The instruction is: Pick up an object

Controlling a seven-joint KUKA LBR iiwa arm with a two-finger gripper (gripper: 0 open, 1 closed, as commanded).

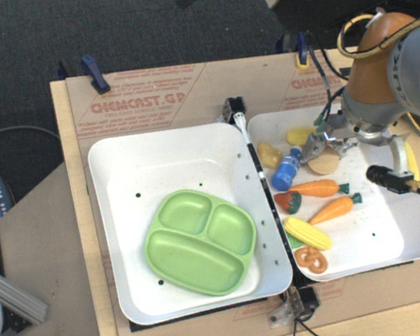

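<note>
Hand (329, 140) over bun (323, 163), carrots (316, 189) lying crosswise

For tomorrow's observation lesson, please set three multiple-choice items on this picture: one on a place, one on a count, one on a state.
1. Where does the green divided plate lie?
A. left bin
B. right bin
C. on the bench outside the bins

2. How many toy carrots lie in the right bin?
A. none
B. two
C. five

3. How does the blue bottle rest?
A. upright
B. lying on its side
C. on the green plate

Answers:
1 A, the plate sits on the left bin's floor.
2 B, one carrot lies above another.
3 B, its length lies along the bin floor.
</note>
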